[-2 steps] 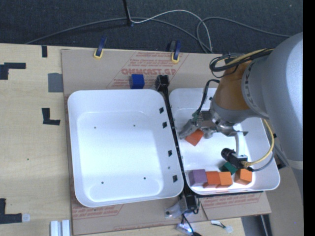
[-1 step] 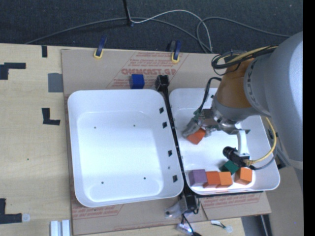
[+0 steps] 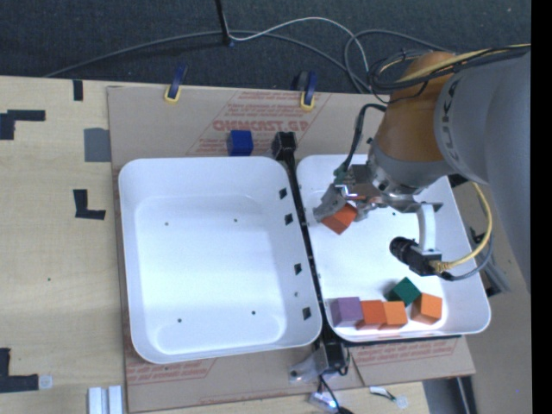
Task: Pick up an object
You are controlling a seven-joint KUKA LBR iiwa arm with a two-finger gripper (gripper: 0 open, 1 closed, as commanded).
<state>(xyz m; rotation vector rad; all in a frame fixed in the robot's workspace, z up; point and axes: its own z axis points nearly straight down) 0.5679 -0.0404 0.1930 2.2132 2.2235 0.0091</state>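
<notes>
Gripping an orange block [image 3: 339,220] between its fingers, the tool [image 3: 341,207] hangs over the right bin [image 3: 470,313], well apart from the blocks along its near wall.

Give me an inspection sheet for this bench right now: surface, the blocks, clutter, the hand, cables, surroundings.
Surface: cardboard sheet on a wooden bench, bearing the left bin and the right bin side by side.
Job's things: orange block at the hand; along the right bin's near edge a purple block, two orange blocks touching, a green block and another orange block.
Clutter: blue block on the cardboard behind the left bin.
Hand: hand low over the right bin's far left part, orange block between its fingers.
Cables: yellow and black cables loop off the wrist.
Surroundings: two clamps on the cardboard's far edge; dark floor with loose wires.
</notes>
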